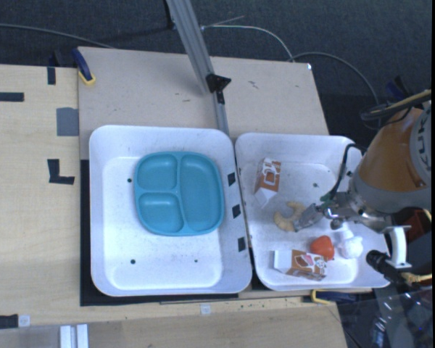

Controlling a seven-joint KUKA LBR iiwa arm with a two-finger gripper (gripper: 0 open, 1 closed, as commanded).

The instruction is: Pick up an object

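Down at the near edge of the right bin, a brown and white packet is lying flat, with an orange piece touching its upper right corner and a small white lump sitting just beside that.

Whether the fingers are released or clenched I cannot tell; the gripper is showing as a dark metal tip low over the middle of this bin, and nothing is visibly sitting between its tips. A tan curved piece is lying just left of that tip, so close that touching or apart cannot be told. Further up the bin, an orange and white carton is lying tilted, apart from the gripper.

Behind the gripper, the grey arm with its orange band is reaching in from the right and covering the bin's right wall.

Across the divide, the left bin is holding a blue divided plate, well apart from the gripper. A metal pole is slanting down from the top to the meeting point of the two bins, and cables are trailing over the dark floor beyond the bench.
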